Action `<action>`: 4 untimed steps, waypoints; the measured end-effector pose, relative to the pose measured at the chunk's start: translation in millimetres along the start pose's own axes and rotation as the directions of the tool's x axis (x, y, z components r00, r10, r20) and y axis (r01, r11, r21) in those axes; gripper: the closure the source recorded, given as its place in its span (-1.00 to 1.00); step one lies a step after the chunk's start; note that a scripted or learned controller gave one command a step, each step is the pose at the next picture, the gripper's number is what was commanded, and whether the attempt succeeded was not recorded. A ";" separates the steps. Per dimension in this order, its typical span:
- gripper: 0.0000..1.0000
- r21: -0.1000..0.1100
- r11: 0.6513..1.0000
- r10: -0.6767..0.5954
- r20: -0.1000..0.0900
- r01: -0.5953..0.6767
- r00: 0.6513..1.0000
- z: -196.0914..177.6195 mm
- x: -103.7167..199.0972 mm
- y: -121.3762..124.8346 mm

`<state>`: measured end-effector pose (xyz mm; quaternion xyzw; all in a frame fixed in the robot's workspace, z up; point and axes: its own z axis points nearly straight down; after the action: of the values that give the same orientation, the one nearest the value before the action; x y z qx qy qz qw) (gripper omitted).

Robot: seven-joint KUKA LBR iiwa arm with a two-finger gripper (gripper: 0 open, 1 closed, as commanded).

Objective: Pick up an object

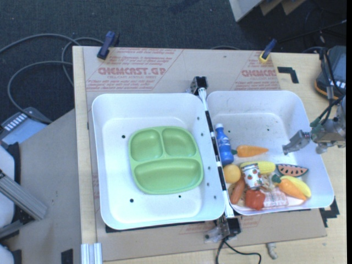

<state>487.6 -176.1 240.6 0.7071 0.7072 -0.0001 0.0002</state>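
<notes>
Reaching in from the table's right edge, the gripper hangs low over the right bin; whether its jaws are spread cannot be told. Toy foods crowd that bin's near half, a green plate fills the left bin.

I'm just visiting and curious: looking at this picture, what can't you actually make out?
- The hand, camera view: small and blurred, so open or shut is unclear.
- The arm: cut off by the right edge.
- The toy food pile in the right bin: pieces overlap, hiding those underneath.
- The blue bottle: its label is too small to read.
- The green divided plate in the left bin hides the bin floor beneath it.
</notes>
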 end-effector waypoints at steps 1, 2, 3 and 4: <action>-1.00 0.002 1.000 0.000 -0.001 0.000 1.000 119.3 69.5 49.8; -1.00 0.000 1.000 0.001 0.000 -0.001 1.000 156.4 25.4 59.5; -1.00 0.001 1.000 0.001 -0.001 -0.001 1.000 156.1 35.2 27.0; -1.00 -0.001 1.000 -0.001 0.000 0.001 1.000 155.8 46.0 95.2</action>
<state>582.8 -130.2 84.8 0.7067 0.7075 0.0003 0.0003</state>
